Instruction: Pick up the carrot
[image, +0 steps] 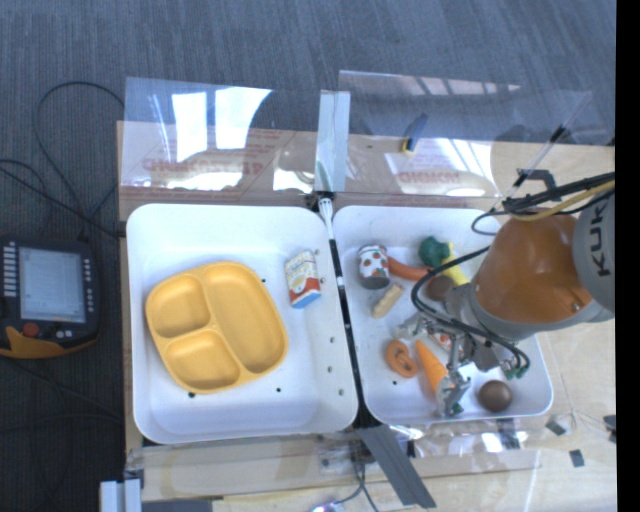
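The arm (535, 270) reached in from the right over the right bin (535, 405), its orange band above the wrist covering much of that bin's far right part. The gripper (455, 385) hung low at the near side of the bin, just right of the carrot (431, 367); whether the jaws were wide or narrow could not be told. The carrot lay on the bin floor, slanted, with an orange ring-shaped piece (401, 358) just to its left and a brown round toy (493, 395) near the bin's near right corner. Farther back sat a spotted mushroom toy (373, 264), a green-topped vegetable (420, 260) and a pale tan piece (387, 299). In the left bin (150, 225) rested a yellow divided plate (215, 325) and a small carton (303, 278).
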